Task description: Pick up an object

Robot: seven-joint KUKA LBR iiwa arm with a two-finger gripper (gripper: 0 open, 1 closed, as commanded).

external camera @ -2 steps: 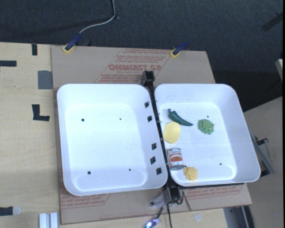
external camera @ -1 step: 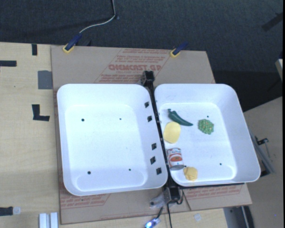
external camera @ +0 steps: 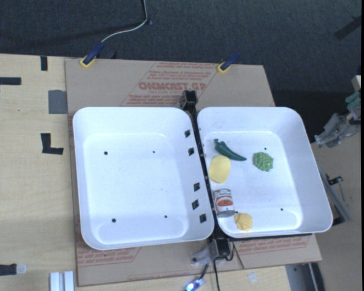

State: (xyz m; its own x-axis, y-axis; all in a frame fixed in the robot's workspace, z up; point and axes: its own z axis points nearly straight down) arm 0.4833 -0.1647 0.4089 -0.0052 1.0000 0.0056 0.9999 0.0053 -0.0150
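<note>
The right bin (external camera: 291,123) holds several small objects. A dark green pepper (external camera: 229,150) lies near the divider, with a yellow lemon-like piece (external camera: 219,169) just below it. A green bumpy piece (external camera: 263,161) rests toward the bin's middle. A red and white can (external camera: 223,200) lies by the divider, and a small yellow piece (external camera: 244,221) sits at the front rim. A grey part of the arm with the gripper (external camera: 331,132) hangs at the view's right edge, outside the right bin's rim and well away from every object.
The left bin (external camera: 85,162) stands beside the right one, joined along a black clipped seam (external camera: 196,162). Both rest on a cardboard sheet (external camera: 170,83) on the wooden bench. A cable (external camera: 142,5) runs across the dark floor behind.
</note>
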